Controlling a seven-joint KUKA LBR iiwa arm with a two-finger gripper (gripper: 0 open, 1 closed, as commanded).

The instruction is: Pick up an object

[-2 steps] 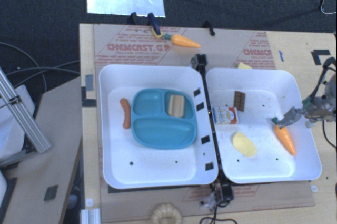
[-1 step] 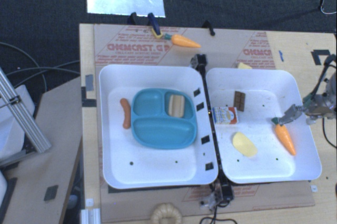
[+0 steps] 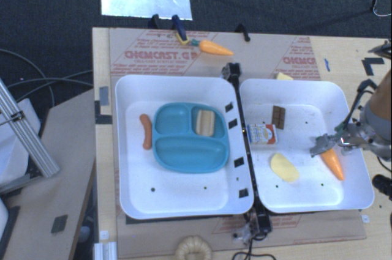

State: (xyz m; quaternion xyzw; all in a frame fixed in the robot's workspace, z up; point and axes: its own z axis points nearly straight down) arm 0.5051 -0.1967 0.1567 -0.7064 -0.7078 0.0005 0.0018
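From above, the gripper hangs low over the right bin, right at the upper end of an orange carrot lying by that bin's right wall; I cannot tell how it is set, nor whether it has the carrot. In the same bin lie a yellow piece, a small carton and a brown bar. The left bin holds a blue divided plate with a tan block in one compartment, a sausage just beside it, and a second carrot rests on the board behind.
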